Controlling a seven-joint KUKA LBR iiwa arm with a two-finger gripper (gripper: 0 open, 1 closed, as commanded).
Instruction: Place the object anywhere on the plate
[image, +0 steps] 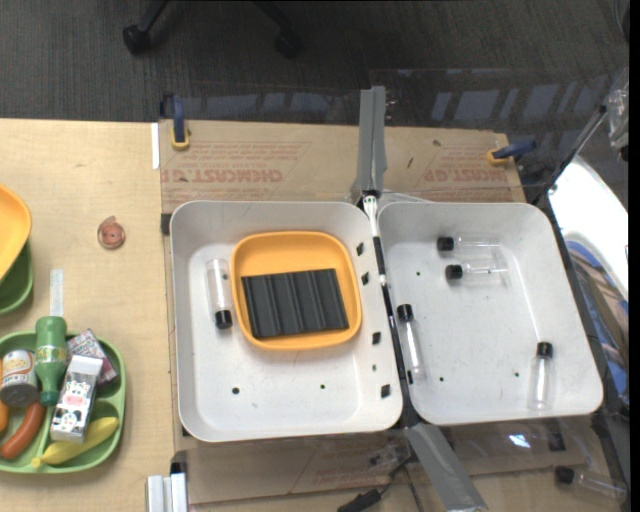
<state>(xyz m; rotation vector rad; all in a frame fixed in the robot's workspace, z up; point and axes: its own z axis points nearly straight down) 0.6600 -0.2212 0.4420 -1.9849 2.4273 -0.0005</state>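
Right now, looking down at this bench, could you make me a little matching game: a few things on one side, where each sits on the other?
Things:
1. yellow plate
2. black ridged mat
3. clear tube with black cap
4. green tray of toy food

Places:
A. on the wooden table, left of both bins
B. on the plate
C. in the left bin, middle
D. in the left bin, just left of the plate

Pairs: 1-C, 2-B, 3-D, 4-A

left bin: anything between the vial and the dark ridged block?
Only the orange plate's raised left rim. In the camera view the vial lies just outside it on the bin floor; the dark ridged block sits on the plate.
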